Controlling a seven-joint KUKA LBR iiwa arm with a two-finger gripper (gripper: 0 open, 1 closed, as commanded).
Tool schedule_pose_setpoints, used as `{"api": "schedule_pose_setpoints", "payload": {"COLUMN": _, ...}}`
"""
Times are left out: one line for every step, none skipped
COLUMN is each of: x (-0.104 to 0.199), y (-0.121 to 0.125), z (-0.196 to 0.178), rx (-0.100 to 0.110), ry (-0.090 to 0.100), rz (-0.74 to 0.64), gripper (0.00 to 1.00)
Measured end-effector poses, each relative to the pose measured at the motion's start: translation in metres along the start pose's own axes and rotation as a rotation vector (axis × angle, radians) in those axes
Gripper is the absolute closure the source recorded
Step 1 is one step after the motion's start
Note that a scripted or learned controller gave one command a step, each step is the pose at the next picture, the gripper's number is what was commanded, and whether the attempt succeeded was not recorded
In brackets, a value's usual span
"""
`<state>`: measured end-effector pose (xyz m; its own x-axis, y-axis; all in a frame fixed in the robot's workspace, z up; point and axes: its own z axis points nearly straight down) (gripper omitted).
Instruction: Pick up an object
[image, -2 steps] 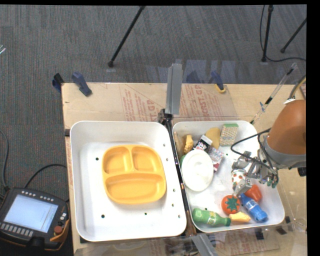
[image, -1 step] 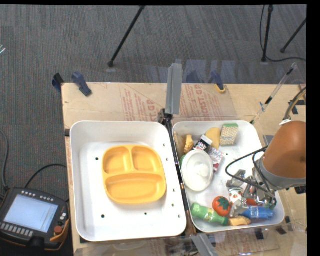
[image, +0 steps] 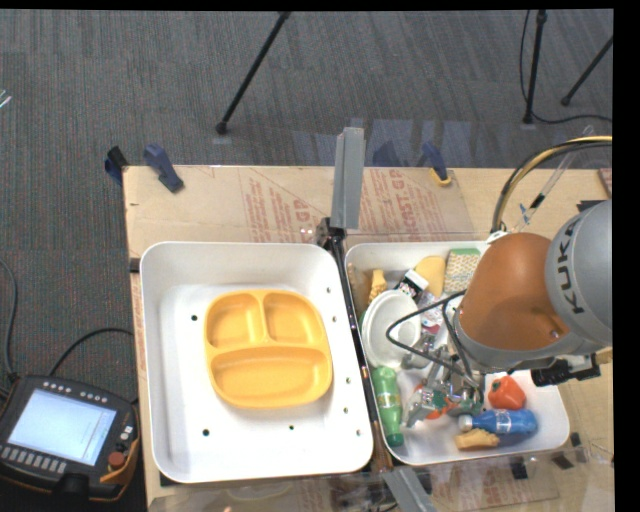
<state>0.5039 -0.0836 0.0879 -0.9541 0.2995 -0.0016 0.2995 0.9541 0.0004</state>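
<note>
1. Bottom left of frame: a teach pendant (image: 62, 432) sits off the counter (image: 240, 205), screen lit. Not in play.
2. Lower right: the right bin (image: 560, 415) holds the clutter. Along its near edge lie a green bottle (image: 388, 402), a blue and yellow toy (image: 500, 425) and a red piece (image: 505, 391).
3. The claw (image: 440, 385) is down in that bin, between the green bottle and the red piece. It is a tangle of metal and cable from this angle; can't tell whether it's spread or pressed together, and nothing is visibly pinched.
4. Likely target is whatever sits under the claw, near the bottle. Exact item is hidden by the wrist.
5. Risks, my read:
   - Items are packed tight, so a finger could land on a neighbour and shove the target aside.
   - The bottle is round and lying flat, so it could roll out of a pinch.
   - The claw could snag two items at once, or close on air.
6. Mid right: a white bowl (image: 385, 325) and yellow pieces (image: 428, 270) fill the bin's far half, partly under the orange band (image: 510, 295).
7. Centre left: the left bin (image: 160, 300) carries a yellow divided tray (image: 268, 347), well apart from the claw.
</note>
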Motion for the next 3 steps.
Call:
{"api": "schedule_pose_setpoints", "payload": {"x": -0.036, "y": -0.066, "z": 0.001, "rx": 0.0, "ry": 0.002, "rz": 0.038, "gripper": 0.0}}
{"api": "schedule_pose_setpoints", "payload": {"x": 0.005, "y": -0.075, "z": 0.001, "rx": 0.0, "ry": 0.003, "rz": 0.081, "gripper": 0.0}}
{"api": "schedule_pose_setpoints", "payload": {"x": -0.005, "y": -0.004, "z": 0.001, "rx": 0.002, "ry": 0.001, "rz": 0.131, "gripper": 0.0}}
